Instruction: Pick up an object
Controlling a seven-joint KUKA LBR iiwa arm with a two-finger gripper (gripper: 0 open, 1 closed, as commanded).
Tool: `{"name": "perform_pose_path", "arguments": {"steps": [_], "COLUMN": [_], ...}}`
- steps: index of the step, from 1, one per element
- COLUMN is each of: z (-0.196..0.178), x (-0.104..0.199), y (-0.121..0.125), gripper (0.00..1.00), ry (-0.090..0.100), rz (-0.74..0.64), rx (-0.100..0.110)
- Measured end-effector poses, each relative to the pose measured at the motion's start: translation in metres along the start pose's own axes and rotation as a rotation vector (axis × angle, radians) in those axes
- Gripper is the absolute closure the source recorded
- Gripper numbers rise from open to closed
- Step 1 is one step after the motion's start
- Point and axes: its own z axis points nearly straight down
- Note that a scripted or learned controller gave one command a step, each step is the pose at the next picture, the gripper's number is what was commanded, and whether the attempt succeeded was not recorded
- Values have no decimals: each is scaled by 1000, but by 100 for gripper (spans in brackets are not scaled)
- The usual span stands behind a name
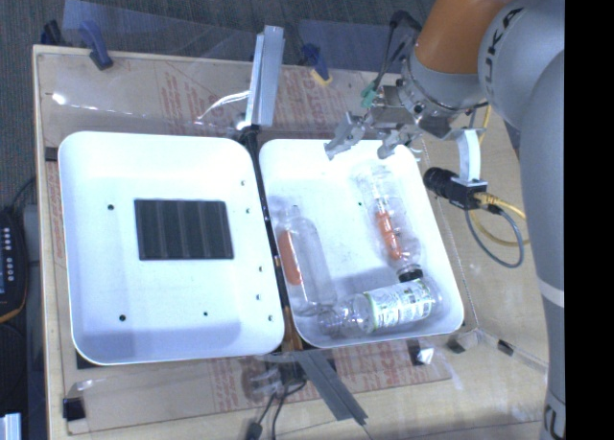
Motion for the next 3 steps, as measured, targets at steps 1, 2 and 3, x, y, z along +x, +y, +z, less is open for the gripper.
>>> {"name": "perform_pose_path", "arguments": {"steps": [1,2,3], "z": [38,70,64], "x": [-53,-71,-71], "y": [1,-31,-8], "gripper": [0,0,0], "ry": [1,0,-1], "rz": [-147,-242,-289], "rx": [-1,-3,-5]}}
